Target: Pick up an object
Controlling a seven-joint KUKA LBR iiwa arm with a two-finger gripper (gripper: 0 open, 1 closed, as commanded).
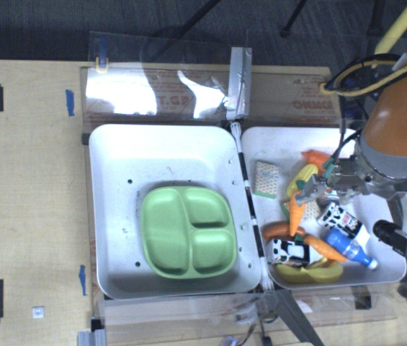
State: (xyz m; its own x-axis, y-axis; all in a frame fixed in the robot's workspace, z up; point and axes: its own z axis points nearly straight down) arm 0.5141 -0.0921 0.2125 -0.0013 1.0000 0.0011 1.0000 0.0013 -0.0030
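Just below my jaws (317,187), whose spread I cannot tell, a carrot (296,215) lies lengthwise toward the bin's near edge.

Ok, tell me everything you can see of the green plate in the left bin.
The green plate is a pale green, matte, plastic-looking tray with rounded corners, split by raised ridges into three compartments: one long one on its left, two smaller ones on its right. It lies flat and right side up on the floor of the left bin, towards the near edge, turned slightly askew. Nothing lies in it and nothing but the bin touches it.
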